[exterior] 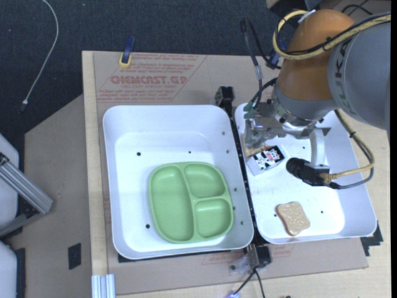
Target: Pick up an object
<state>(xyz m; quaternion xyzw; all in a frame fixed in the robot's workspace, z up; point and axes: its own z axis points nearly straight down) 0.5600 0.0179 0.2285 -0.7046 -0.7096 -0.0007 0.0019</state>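
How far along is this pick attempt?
Done: the arm has reached into the right bin, and the gripper is low over the card near that bin's left wall. In hand: nothing visibly held; the card lies flat on the bin floor. Left: grasp and lift. The toast in the same bin and the green plate in the left bin lie untouched.

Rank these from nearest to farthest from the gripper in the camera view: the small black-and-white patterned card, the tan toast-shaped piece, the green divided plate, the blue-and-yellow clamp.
1. Small black-and-white patterned card: just below the gripper, in the right bin.
2. Green divided plate and tan toast-shaped piece: too close to call; plate lower left in the left bin, toast piece lower right.
3. Blue-and-yellow clamp: far upper left, on the board's edge.
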